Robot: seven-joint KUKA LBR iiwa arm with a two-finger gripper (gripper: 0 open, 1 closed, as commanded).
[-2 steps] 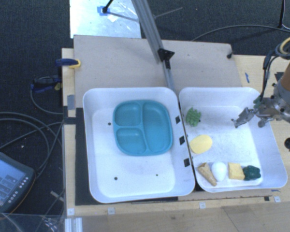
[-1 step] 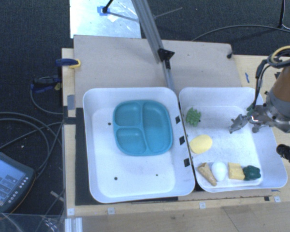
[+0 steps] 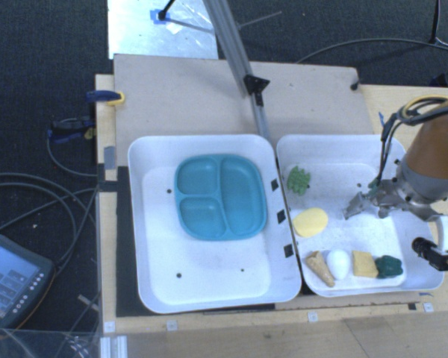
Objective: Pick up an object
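The right bin (image 3: 358, 151) holds several small objects. A green broccoli-like piece (image 3: 299, 178) lies near its left wall, with a pale yellow lemon-shaped piece (image 3: 310, 221) below it. Along the bin's front lie a tan cone (image 3: 319, 268), a white egg (image 3: 337, 263), a yellow block (image 3: 364, 264) and a dark green piece (image 3: 389, 266). My gripper (image 3: 364, 206) hangs low over the middle of this bin, right of the yellow piece and above the front row, apart from all of them. Nothing shows in its grasp.
The left bin (image 3: 157, 267) carries a teal divided plate (image 3: 220, 197). A grey pole (image 3: 235, 51) slants over the bench behind the bins. A black-and-white part (image 3: 433, 252) of the arm overhangs the right bin's right rim.
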